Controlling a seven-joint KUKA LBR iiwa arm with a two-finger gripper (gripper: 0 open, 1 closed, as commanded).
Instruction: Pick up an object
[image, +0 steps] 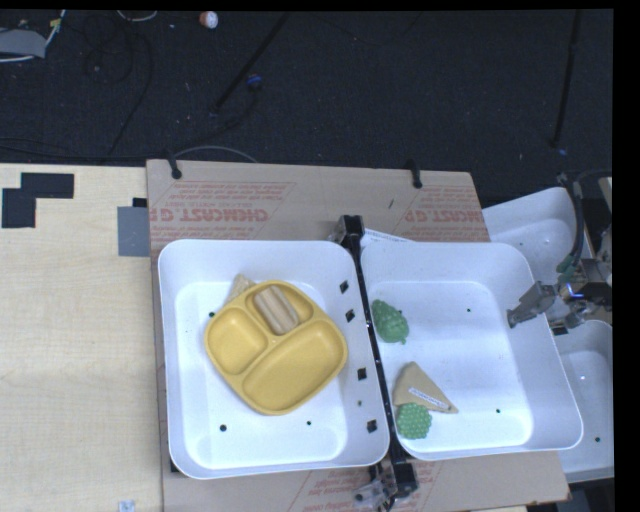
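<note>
Gripper (548, 305): at the right rim of the right bin (545, 400), above the bin wall; fingers spread apart, nothing between them.
Candidate objects: green broccoli-like toy (389, 323) by the divider; tan wedge, sandwich-like (423, 389), with a second green toy (413, 421) touching its lower edge.
Location: all three along the left side of the right bin, near the central divider.
Bearing from gripper: to the left across the bare bin floor; upper green toy roughly level with the fingers, wedge further left and toward the front edge.
Long axis of wedge: slanted, from upper left to lower right.
Left bin (185, 400): yellow compartment plate (300, 370) with a tan roll-shaped piece (276, 309) in one upper compartment; well apart from the gripper.
Likely requirement: leftward traverse, then descent; upper green toy stands free, wedge crowded by its neighbour.
</note>
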